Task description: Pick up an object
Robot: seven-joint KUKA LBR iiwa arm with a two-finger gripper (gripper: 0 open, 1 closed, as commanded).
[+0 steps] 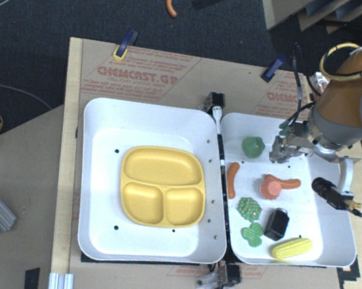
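Camera view from above and at a slant: two shallow white bins are seen side by side on a table (177, 74) covered with printed cardboard. The left bin (99, 163) holds a yellow divided tray (162, 186). The right bin (334, 240) holds the small toy foods from which one is to be picked.

The grey arm with its orange band (351, 83) is seen reaching in from the right, and the gripper (284, 151) hangs over the far part of the right bin. Whether the jaws are apart or together cannot be told, as they are dark and small against the wrist. Nothing is seen between them.

Nearest the gripper, just to its left, a round green ball (253, 147) lies. Below the gripper an orange-pink piece with a stem (275, 185) is placed. Farther toward the near edge are a red sausage (231, 179) along the left wall, a knobbly green cluster (249, 207), a small green piece (252, 234), a black block (277, 224) and a yellow corn cob (292, 248).

All are judged to be light, hollow plastic, stiff but smooth. The ball is likely to roll or slip aside unless it is gripped squarely across its middle. The corn cob and sausage would be better taken across their narrow width, at mid-length.
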